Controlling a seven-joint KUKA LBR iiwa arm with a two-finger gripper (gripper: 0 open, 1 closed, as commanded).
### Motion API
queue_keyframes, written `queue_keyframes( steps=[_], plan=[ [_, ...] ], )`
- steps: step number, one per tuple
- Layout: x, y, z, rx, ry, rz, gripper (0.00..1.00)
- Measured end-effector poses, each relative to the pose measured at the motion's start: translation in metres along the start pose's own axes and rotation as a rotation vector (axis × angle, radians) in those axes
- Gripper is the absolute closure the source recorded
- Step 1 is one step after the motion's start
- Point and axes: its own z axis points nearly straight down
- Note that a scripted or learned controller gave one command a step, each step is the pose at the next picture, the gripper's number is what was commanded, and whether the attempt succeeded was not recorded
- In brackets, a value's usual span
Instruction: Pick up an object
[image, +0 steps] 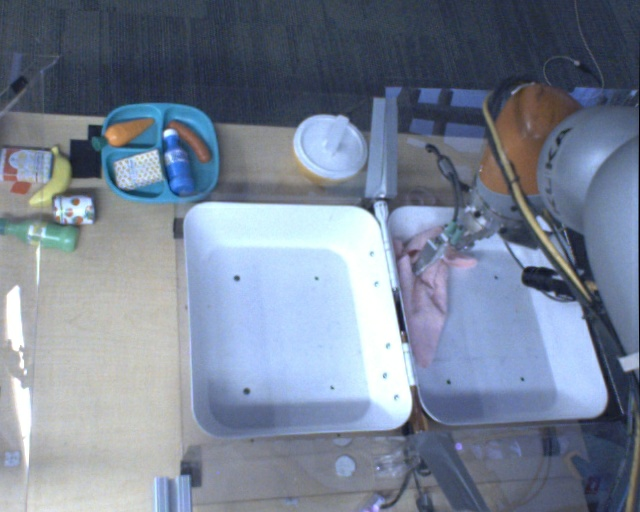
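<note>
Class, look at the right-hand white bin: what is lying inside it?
A crumpled pink cloth lies along the right bin's left side, with the tool at its upper end. Anything under the cloth is covered.

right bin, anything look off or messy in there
The pink cloth lies crumpled along the left wall of the right bin, its upper end bunched up right at the gripper. That looks like ordinary handling, not damage or a spill. Nothing else there stands out.
</note>
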Motion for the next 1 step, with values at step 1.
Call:
queue_keyframes(
  steps=[1],
  plan=[
    [-0.0102,-0.0285,-0.0636,-0.017,-0.005,0.208,0.0]
  ],
)
